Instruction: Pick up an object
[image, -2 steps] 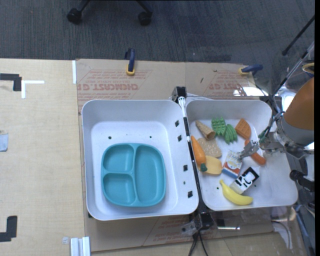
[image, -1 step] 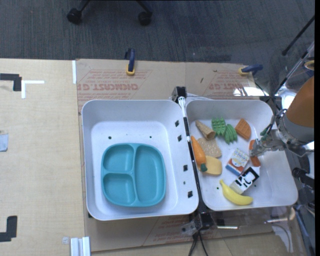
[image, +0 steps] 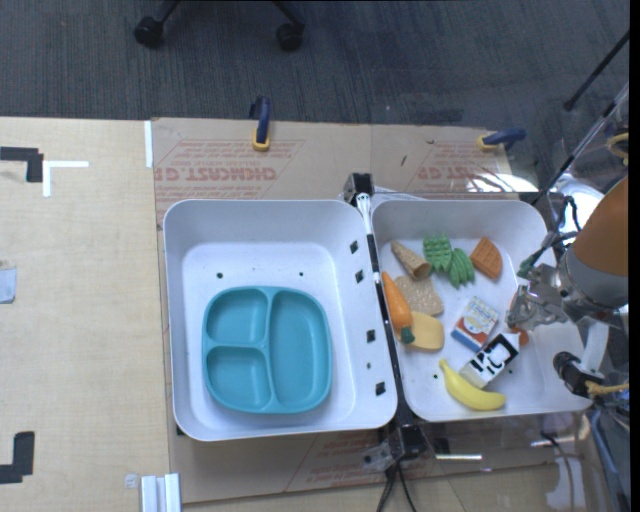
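Plainly, risk: the pincer (image: 522, 312) sits low at the right bin's (image: 455, 212) right-hand wall, and a closing there could catch the rim or nothing at all, since no toy lies between its tips as far as can be seen.
Pincer state: cannot tell whether it is spread or pressed together; the metal parts blur into one another at this slant.
Crowding risk: the black-and-white box (image: 494, 358) touches the banana (image: 470, 388), so a grab at either may nudge or drag the other.
Slip risk: in my judgement the banana and the carrot (image: 397, 301) are curved and smooth and could squirt out of a two-point pinch.
Task's thing: no single target is marked; the nearest candidates are the black-and-white box and the small carton (image: 476, 321), both just left of the pincer.
Right bin contents: cone (image: 410, 260), green toy (image: 447, 258), orange wedge (image: 487, 257), cracker (image: 422, 296), carrot, yellow wedge (image: 427, 332), small carton, black-and-white box, banana.
Left bin (image: 262, 222) contents: a teal divided tray (image: 268, 349), its three compartments holding nothing.
Tabletop (image: 80, 300): carries both bins side by side on cardboard (image: 330, 155).
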